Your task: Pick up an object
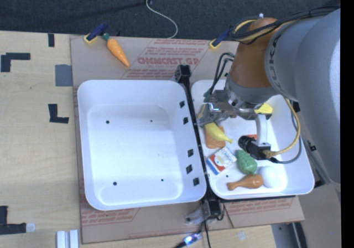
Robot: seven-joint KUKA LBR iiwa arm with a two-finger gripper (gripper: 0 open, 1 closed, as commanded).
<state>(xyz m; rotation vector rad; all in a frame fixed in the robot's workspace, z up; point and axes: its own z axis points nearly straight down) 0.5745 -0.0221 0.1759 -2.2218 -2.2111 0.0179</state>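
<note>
My gripper (212, 113) hangs low over the left part of the right bin (296, 177), just above a yellow banana-shaped toy (218, 132) that lies across an orange piece (212, 141). Nothing shows between the gripper and these toys. Further toward the front lie a red and white packet (222, 159), a green toy (247, 163), a brown drumstick (246, 183) and a white egg (271, 176). A small yellow piece (265, 109) peeks out beside the wrist.
The left bin (83, 94) stands beside the right one, with a black divider (191, 125) between them. An orange carrot (117, 51) lies on the cardboard behind the left bin. The grey arm (310, 58) covers the right bin's back right.
</note>
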